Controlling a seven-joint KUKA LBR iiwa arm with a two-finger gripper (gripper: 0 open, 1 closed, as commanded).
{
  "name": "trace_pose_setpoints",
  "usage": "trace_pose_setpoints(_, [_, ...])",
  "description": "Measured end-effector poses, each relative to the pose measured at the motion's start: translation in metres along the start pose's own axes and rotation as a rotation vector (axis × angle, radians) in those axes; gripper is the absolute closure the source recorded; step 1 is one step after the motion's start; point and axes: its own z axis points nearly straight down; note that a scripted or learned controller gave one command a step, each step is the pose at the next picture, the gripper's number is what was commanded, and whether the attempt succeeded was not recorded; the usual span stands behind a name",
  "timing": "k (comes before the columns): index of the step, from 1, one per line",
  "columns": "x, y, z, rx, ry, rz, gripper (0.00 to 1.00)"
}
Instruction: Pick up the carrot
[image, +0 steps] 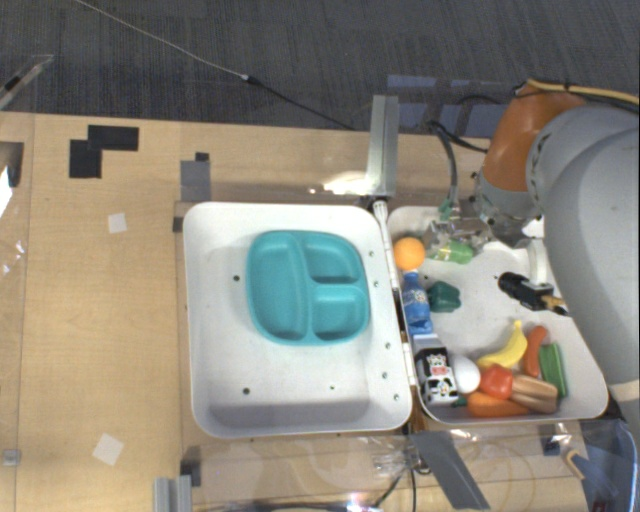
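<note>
The gripper hangs over the right bin's far end, just beside an orange ball; I cannot tell its opening. The carrot lies at the bin's near edge, under a red pepper

My bench is pale wood, and two shallow white bins sit on it side by side, touching along a metal divider. The left bin and right bin rest flat. Small pale squares, perhaps tape, lie on the wood.
</note>
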Motion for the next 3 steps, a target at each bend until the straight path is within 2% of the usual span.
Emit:
trace_pose_setpoints(1, [0.007,-0.081,0.004,-0.013,-0.006,-0.013,0.00])
trace_pose_setpoints(2, [0.018,-0.029,-0.023,-0.010,0.004,0.165,0.00])
trace_pose_setpoints(3, [0.009,-0.006,-0.001,0.032,0.002,0.367,0.00])
